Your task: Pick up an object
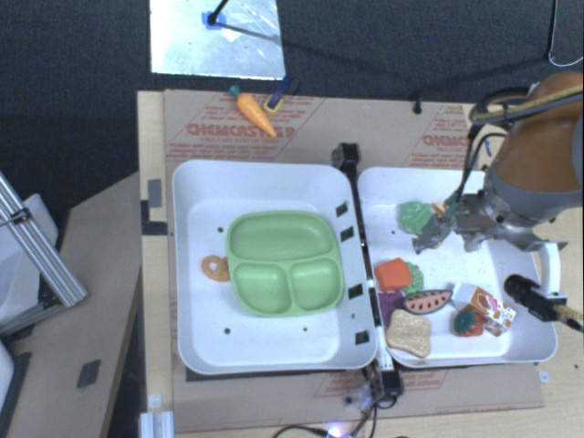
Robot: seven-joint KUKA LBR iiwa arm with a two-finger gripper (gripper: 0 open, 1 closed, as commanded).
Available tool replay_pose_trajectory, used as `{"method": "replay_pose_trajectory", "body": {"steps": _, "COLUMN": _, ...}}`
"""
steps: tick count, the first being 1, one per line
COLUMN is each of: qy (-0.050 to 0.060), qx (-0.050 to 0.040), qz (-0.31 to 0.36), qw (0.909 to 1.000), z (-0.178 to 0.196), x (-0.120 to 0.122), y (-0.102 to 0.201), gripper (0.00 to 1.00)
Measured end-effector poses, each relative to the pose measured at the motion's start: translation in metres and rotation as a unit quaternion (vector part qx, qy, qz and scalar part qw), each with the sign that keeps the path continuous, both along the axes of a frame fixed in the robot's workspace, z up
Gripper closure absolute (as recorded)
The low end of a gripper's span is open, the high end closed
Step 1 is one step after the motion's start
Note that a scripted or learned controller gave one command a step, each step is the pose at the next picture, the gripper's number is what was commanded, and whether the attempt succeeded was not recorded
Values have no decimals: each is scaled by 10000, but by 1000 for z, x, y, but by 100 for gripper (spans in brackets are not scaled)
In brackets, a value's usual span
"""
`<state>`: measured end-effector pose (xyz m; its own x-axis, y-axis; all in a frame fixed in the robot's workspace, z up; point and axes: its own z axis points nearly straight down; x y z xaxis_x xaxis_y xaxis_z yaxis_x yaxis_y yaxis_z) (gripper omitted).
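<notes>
Two bins sit side by side; I see the gripper [436, 231] over the right bin [520, 349], just beside a green leafy toy [415, 215]. Its grip I cannot tell.

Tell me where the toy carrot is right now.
The toy carrot lies outside both bins, on the cardboard behind the left bin, near the back edge just below the shiny metal sheet.

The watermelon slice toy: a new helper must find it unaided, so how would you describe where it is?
Look in the right white bin, near its front. The red watermelon slice toy lies just above the tan bread slice toy and below the orange-red block. Its dark seeds and green rind set it apart.
</notes>
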<state>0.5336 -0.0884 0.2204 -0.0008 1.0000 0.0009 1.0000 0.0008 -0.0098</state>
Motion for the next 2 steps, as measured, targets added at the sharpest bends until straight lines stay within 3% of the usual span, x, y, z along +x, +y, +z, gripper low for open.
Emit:
{"method": "replay_pose_trajectory", "body": {"steps": 1, "qy": -55, "qx": -5, "qz": 11, "qw": 10000, "z": 5, "x": 2, "y": 0, "gripper": 0}}
{"method": "replay_pose_trajectory", "body": {"steps": 2, "qy": -38, "qx": 0, "qz": 3, "qw": 10000, "z": -37, "x": 4, "y": 2, "gripper": 0}}
